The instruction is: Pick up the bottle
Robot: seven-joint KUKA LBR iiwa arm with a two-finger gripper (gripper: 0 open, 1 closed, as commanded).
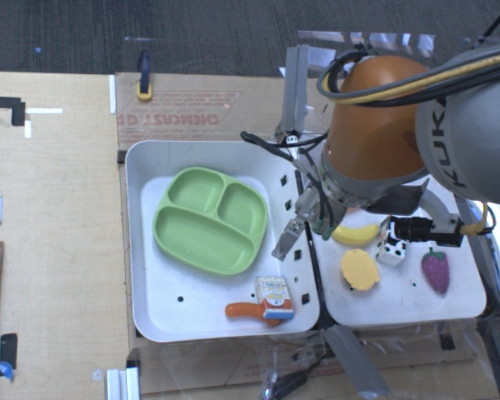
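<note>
The grey and orange arm (383, 123) is reached in over the seam between the two white bins on the counter. The left bin (142, 223) is taken up largely by a green divided plate (210, 219). The gripper (304, 223) is seen above that bin's right wall; whether it is open or closed cannot be told. What is judged to be the bottle (273, 295) lies near the left bin's front wall, forward of the gripper and slightly towards the plate. It is small and pale yellow with a blue band, touching an orange carrot (246, 310); its long axis cannot be made out.
</note>
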